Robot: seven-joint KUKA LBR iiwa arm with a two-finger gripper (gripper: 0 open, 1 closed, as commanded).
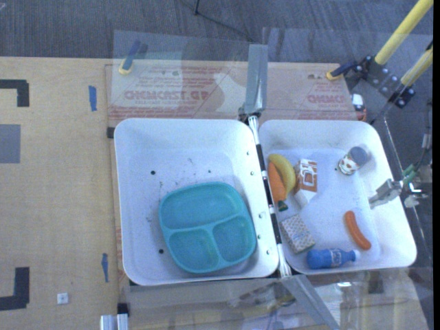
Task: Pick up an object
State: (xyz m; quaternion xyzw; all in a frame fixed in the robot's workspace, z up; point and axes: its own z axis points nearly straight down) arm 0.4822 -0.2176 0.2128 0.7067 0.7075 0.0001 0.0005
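Seen from above at a slant, two shallow white bins sit side by side on a wooden bench. The left bin (137, 157) holds a teal divided plate (205, 227) with three compartments, lying flat toward its near side. The right bin (385, 150) holds a scatter of small toy-like things. Against its left wall lie a yellow banana (285, 172) and an orange carrot (276, 183), touching along their length. Just beside them to the right is a small orange-and-white carton (307, 175). Nearer the camera sits a speckled grey block (298, 232), and beyond it, at the bin's near wall, a blue bottle (330, 257) lies on its side. An orange sausage (357, 229) lies alone on bare floor toward the right, and a small round grey-and-white object (353, 159) sits near the far right corner. The gripper (383, 194) reaches in over the right rim, low and pale; whether its fingers are spread or closed cannot be told, and nothing is visible between them. The sausage is the nearest thing to it and the likeliest pick. It looks light, smooth and probably slippery plastic, rounded so it could roll or squirt out of a pinch. Taking it across its narrow middle, with the fingers square to its length, seems the safest hold, and there is open space on both sides to do so.
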